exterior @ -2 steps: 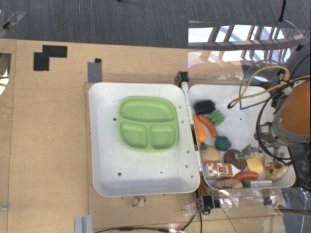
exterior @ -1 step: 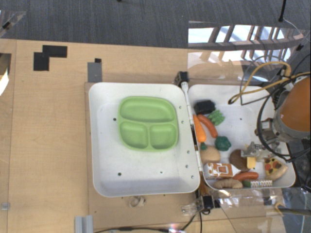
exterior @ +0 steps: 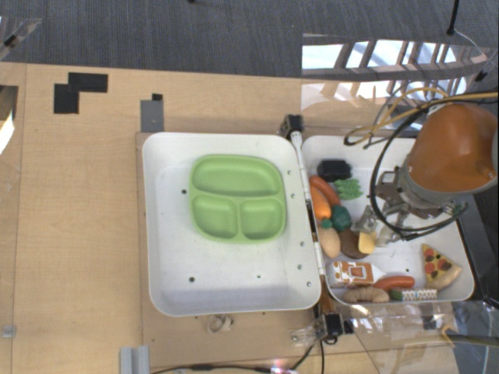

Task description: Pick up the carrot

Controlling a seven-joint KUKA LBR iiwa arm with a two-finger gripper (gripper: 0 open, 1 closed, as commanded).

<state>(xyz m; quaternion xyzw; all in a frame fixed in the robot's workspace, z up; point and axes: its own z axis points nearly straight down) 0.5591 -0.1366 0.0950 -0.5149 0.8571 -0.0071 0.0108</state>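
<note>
Beside the divider lies our carrot (exterior: 320,201), well left of the pincer (exterior: 373,226). We cannot tell its state.

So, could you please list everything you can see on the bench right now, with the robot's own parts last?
left bin: one, white, left half of bench
divided plate: one, green, middle of left bin
right bin: one, white, beside left bin
carrot: one, orange, right bin's left edge
black block: one, top of right bin
broccoli: one, green, below black block
potato: one, tan, below carrot
pizza slice: one, yellow and red, right bin's lower right
sausage: one, red, right bin's bottom
arm: one, grey with orange band, over right bin
</note>
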